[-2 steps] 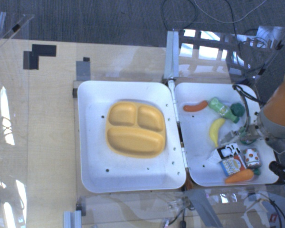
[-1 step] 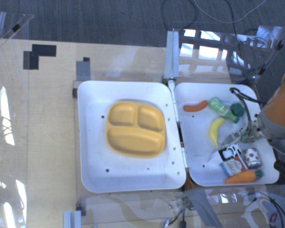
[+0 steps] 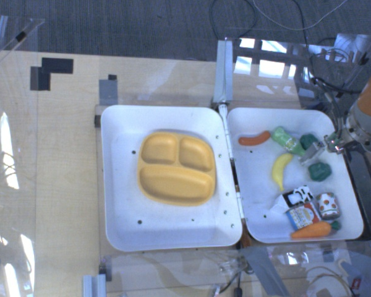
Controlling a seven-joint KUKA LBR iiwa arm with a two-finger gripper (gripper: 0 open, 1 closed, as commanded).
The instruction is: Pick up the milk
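None of the pick done: milk [image 3: 298,196] lies untouched in right bin [image 3: 260,224]; gripper [image 3: 311,153] well apart, grip state indiscernible.

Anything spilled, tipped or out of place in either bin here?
Nothing spilled. The milk carton lies on its side in the right bin, crowded against a can, a small box and a carrot.

The arm [image 3: 370,107] enters from the right edge, grey with an orange band above the wrist. The gripper [image 3: 314,151] points left and downward at a slant. Its finger state cannot be determined.
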